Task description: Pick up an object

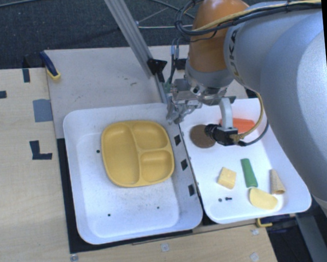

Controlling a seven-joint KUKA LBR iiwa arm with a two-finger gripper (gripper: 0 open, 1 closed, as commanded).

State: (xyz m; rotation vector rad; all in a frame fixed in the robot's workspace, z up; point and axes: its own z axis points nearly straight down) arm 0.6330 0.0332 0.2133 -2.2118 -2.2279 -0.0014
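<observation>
My gripper (175, 114) hangs over the back of the ridge between the two bins, under the orange-banded wrist (214, 30). Nothing shows in its grasp. The left bin (88, 181) holds a yellow divided plate (137, 152), just left of and in front of the gripper. In the right bin (294, 201) a brown round disc (200, 137) lies close to the gripper's right. An orange piece (244, 124) lies behind a black cable fitting. Toward the front are a yellow cube (227, 178), a green stick (248, 173), a pale yellow wedge (263, 198) and a tan cone (277, 182).
A slanted metal pole (134, 38) runs down to the back of the bins beside the gripper. The large grey arm body (297, 86) overhangs the right bin's back right. A blue and yellow clamp (49, 65) sits at the bench's back left. Small black specks (224, 199) lie by the wedge.
</observation>
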